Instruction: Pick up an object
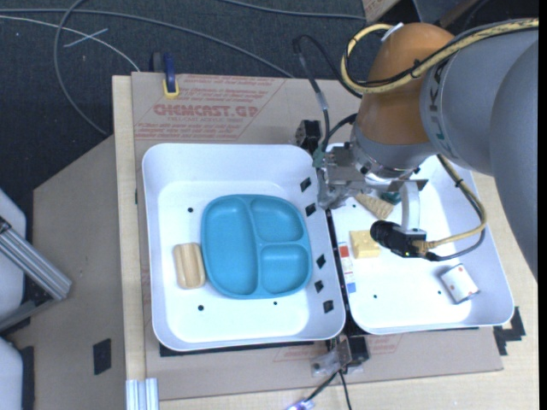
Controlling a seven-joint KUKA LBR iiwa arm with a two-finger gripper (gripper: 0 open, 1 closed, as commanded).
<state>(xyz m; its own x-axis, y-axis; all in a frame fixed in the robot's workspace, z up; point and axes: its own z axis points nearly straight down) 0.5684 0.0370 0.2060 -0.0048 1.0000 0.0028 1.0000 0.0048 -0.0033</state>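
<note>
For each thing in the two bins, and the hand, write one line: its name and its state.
Blue divided plate: flat, upright, left bin.
Tan block: lying beside the plate, left bin.
Yellow block: resting, right bin.
White box: tilted, right bin.
Hand: over the bins' shared edge.

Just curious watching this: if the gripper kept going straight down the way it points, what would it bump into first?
Probably the white floor of the right bin near its left wall, close to the tan block. The gripper is partly hidden and depth is unclear.
</note>
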